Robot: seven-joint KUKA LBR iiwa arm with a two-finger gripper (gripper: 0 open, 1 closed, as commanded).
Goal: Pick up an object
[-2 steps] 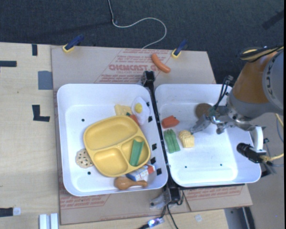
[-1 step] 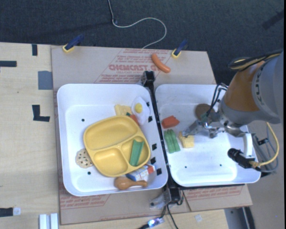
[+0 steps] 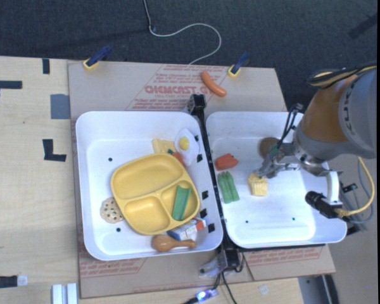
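My gripper (image 3: 266, 170) hangs low over the right bin (image 3: 304, 233), just above and to the right of a small yellow corn-like piece (image 3: 258, 186). Whether it touches that piece is unclear. A brown round piece (image 3: 268, 145) lies just behind the gripper. Further left in the same bin lie a green ridged piece (image 3: 228, 187) and an orange-red piece (image 3: 226, 162), both near the bin's left wall.
The left bin (image 3: 88, 170) holds a yellow divided plate (image 3: 145, 195) with a green piece (image 3: 182, 202) in it, a cookie (image 3: 111, 211), a drumstick (image 3: 171, 242) and a fried egg (image 3: 185, 144). A hot dog (image 3: 213, 84) lies on the cardboard behind the bins.
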